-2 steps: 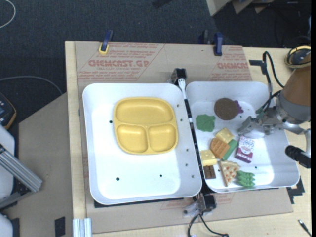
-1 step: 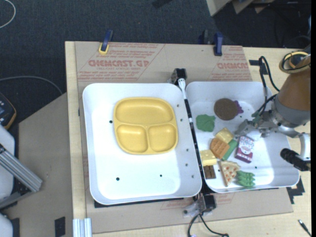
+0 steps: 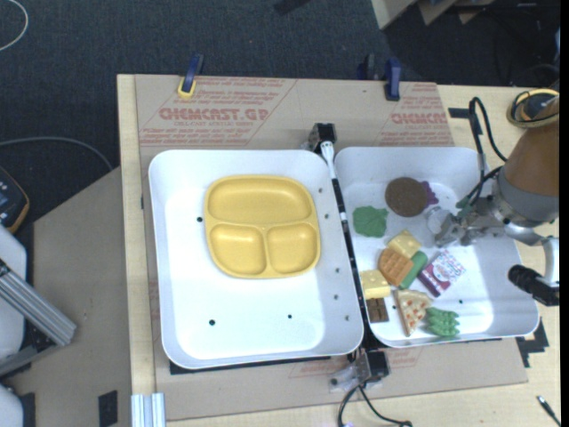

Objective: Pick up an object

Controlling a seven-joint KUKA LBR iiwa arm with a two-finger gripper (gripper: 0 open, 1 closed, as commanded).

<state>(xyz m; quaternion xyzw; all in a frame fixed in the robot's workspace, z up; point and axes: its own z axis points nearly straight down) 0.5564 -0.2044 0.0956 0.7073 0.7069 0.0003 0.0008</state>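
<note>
Pizza slice [image 3: 412, 310] lies with its tip pointing toward the bin's near edge.

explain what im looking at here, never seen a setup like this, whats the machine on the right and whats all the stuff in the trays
This is a single camera fixed above a workbench, looking down at a slant. The grey and orange shape entering from the right is a robot arm; at its tip is a two-finger gripper, its "hand". A program steers it to try picking things up.

On the bench sit two shallow white bins side by side. The left bin holds a yellow divided plate with three compartments. The right bin holds a pile of toy food: a brown round piece, a green leafy piece, a waffle-like piece, a pizza slice, a small printed packet, and others.

The gripper hangs low over the right bin, beside the brown piece. I cannot make out whether it is holding anything; that part is too small and blurred.
</note>
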